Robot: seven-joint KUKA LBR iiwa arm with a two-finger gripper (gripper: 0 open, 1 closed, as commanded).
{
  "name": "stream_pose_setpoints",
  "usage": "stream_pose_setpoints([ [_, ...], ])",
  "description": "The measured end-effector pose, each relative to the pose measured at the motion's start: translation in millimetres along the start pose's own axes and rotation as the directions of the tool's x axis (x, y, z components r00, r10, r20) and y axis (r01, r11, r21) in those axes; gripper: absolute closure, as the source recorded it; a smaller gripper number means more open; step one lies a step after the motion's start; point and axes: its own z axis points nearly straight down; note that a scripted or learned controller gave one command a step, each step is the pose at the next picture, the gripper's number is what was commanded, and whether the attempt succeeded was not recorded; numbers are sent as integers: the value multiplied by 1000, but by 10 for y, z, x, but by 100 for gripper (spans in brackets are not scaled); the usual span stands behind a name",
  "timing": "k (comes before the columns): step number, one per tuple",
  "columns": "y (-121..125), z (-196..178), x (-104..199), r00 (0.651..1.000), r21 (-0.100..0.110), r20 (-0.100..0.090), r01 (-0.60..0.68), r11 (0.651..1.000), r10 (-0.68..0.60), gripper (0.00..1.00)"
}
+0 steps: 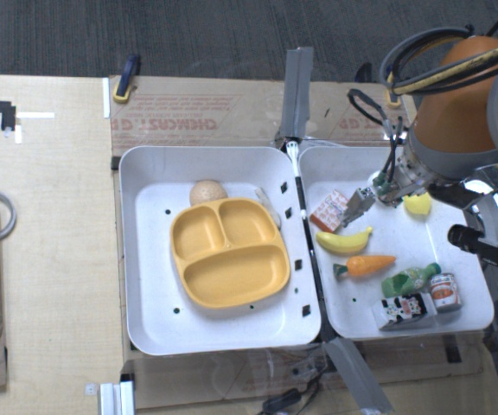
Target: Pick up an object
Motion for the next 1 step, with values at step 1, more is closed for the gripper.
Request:
stream_pose_setpoints([
  [1,0,0,0,1000,0,0,0,1000,0,0],
])
